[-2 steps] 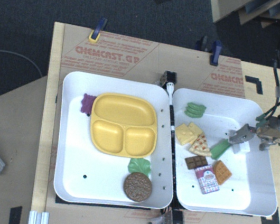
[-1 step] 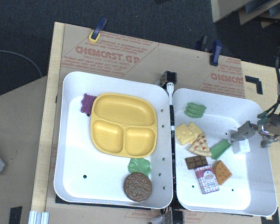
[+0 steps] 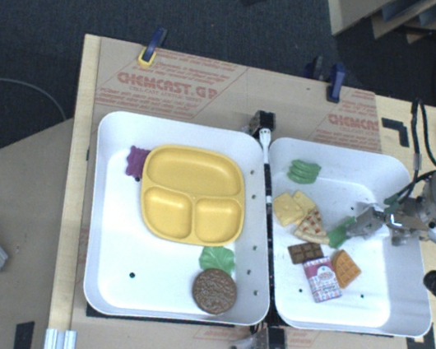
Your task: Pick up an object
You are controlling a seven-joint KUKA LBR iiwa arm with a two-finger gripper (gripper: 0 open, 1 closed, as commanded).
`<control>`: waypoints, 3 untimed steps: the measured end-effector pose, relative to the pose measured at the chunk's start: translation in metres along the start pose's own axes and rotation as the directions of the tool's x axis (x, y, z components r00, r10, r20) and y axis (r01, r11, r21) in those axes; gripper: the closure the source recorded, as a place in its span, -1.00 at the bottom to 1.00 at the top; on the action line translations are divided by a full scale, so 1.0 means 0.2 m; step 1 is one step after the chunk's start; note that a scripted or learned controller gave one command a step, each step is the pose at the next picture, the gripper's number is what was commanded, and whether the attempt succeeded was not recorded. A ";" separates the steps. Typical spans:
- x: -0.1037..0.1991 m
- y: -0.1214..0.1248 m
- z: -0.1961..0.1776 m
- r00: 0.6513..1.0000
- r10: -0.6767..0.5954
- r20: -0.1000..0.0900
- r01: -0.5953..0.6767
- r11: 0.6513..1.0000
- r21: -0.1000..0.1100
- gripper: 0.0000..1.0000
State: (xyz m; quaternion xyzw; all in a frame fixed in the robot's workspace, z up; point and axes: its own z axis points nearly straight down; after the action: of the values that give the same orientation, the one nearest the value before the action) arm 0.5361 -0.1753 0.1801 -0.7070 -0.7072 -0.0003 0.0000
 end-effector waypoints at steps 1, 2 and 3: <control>0.03 -0.01 0.27 1.000 0.000 0.000 0.000 1.000 0.001 -1.00; 0.03 -0.01 0.45 1.000 0.000 -0.001 0.000 1.000 0.002 -1.00; 0.03 -0.01 0.43 1.000 0.001 0.000 -0.001 1.000 0.001 1.00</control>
State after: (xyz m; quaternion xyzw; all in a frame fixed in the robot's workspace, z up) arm 0.5338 -0.1692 0.0932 -0.7074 -0.7068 0.0000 0.0004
